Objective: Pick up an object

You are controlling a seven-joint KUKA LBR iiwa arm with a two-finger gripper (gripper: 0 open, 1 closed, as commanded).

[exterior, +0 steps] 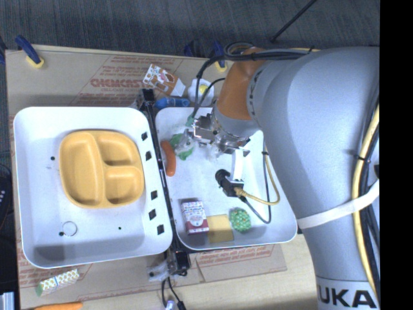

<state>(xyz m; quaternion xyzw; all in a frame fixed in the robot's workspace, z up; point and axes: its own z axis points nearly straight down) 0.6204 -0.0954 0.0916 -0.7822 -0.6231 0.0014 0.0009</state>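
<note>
Two white bins sit side by side on a sheet of printed cardboard (103,76). In the left bin (29,192) we see a yellow tray (102,168) with three compartments, lying flat near the middle. A small clear ring (69,228) rests on the floor toward the lower left corner, well apart from the tray.

The right bin (203,185) holds the things to be picked. An orange carrot (169,158) lies along its left wall, and a green thing (184,150) (too blurred for us to name) lies just beside the carrot on its right. Along the lower wall we count three more in a row: a red box (193,216), a yellow block (220,228) touching it, and a green ball (240,219) just beside the block.

The grey arm (310,128) reaches in from the right and covers much of that bin's right side. Its gripper (201,135) hangs over the upper left part of the bin, close to the green thing and near the carrot's upper end. We cannot tell whether the gripper is open or closed, nor whether it touches anything.

Above the bins, on the cardboard, lie a small printed packet (158,77) and a blue thing (171,102). A blue clamp (29,50) sits at the cardboard's upper left corner, and another packet (59,280) lies below the left bin.
</note>
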